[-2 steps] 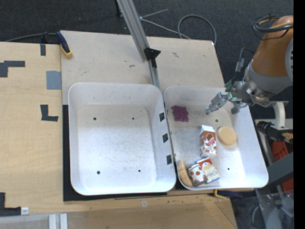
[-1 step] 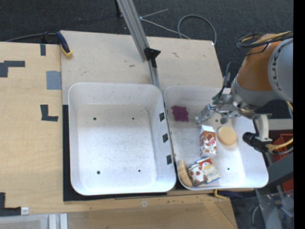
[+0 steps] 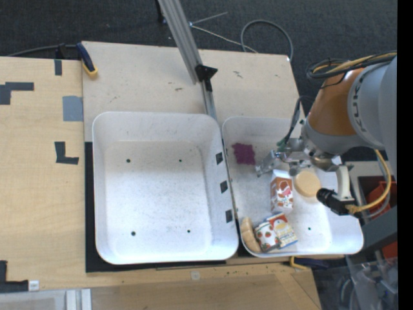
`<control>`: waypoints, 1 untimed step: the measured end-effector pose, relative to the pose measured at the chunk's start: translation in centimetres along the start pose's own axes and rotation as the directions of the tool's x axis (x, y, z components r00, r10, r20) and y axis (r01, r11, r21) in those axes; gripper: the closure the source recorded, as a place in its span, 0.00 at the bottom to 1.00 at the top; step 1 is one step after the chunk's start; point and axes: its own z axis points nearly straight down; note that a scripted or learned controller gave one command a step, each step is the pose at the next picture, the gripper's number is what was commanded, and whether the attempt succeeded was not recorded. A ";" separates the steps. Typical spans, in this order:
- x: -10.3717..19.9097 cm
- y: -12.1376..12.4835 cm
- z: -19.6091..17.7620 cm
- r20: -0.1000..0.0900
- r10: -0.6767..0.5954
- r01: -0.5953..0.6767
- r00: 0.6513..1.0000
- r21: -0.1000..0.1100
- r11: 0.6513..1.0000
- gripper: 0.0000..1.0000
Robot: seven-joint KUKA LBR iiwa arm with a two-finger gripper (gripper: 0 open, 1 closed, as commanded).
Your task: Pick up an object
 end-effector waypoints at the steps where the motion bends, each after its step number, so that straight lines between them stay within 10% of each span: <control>1: 0.0 0.0 4.1 0.002 0.000 0.000 1.000 -0.006 1.000 0.00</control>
